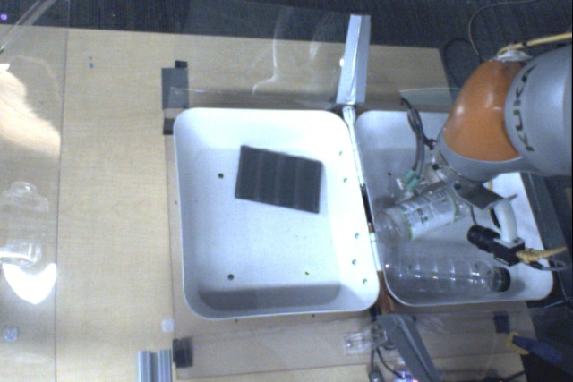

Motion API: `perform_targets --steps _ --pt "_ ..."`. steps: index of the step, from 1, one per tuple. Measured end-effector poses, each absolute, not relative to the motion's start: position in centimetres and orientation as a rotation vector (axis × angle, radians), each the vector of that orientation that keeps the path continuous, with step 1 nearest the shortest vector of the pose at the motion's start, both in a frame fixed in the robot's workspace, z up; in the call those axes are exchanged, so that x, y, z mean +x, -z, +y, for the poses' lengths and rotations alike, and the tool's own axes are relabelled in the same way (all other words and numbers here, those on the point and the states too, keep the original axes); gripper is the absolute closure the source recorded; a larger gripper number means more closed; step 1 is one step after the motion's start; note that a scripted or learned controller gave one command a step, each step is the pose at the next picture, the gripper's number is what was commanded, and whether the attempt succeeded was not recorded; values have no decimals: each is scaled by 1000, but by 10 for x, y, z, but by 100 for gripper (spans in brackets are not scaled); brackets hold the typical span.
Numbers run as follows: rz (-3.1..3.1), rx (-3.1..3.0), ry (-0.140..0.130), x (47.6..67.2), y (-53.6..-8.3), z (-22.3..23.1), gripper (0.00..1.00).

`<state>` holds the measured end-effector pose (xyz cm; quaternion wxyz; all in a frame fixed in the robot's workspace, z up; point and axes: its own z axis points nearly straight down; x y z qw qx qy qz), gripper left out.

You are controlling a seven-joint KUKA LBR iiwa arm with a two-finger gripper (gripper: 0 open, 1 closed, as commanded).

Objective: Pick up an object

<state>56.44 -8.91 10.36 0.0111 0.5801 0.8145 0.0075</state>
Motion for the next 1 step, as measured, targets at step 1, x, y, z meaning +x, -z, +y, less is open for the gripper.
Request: perform_targets --steps 1 --pt "2591 1763 -8 657 -194 -31 100"
